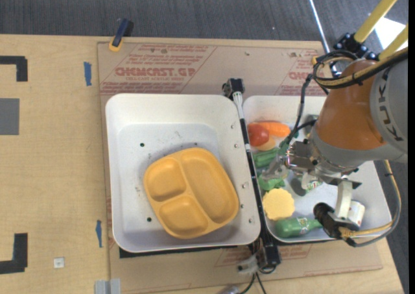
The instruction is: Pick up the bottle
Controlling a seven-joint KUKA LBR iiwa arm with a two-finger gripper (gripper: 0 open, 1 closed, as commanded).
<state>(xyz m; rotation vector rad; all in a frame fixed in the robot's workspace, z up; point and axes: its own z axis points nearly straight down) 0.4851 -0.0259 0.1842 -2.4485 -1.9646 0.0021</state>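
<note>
Grey-and-orange KUKA arm [350, 124] hanging low over the right bin [382, 211], a shallow white tray with rounded corners.

Beside the right bin, on its left: the matching left bin [123, 156], bearing a glossy yellow three-compartment plate [190, 191]. Above the right bin's middle: metallic gripper [303, 172], grip state impossible to tell, nothing seen held. In the right bin, against its near wall: green bottle [298, 226], smooth plastic, lying on its side. Just beyond it, towards the bin's left wall: flat round yellow disc [279, 204]. At the right bin's far left corner: rounded red-and-orange toy food [267, 132], with lumpy green pieces [264, 158] below.
</note>
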